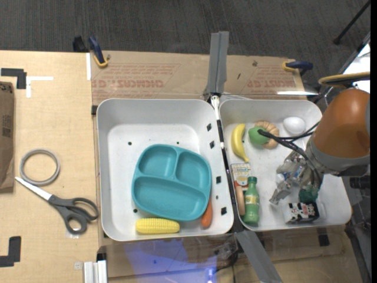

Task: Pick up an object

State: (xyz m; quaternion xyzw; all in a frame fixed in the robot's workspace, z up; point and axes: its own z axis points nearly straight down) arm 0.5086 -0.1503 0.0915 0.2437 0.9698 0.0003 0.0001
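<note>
Corn (157, 226): lies at the left bin's (112, 158) front, touching the teal plate (172, 183).
Gripper (281, 192): low in the right bin (336, 217), jaws spread, holding nothing.
Green bottle (251, 201): just left of the jaws.
Banana (238, 141): farther back.

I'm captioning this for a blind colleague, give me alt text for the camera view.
A grey robot arm with an orange band reaches into the right white bin, its gripper low among a yellow banana, green bottle and white egg. The left white bin holds a teal divided plate and yellow corn cob.
</note>
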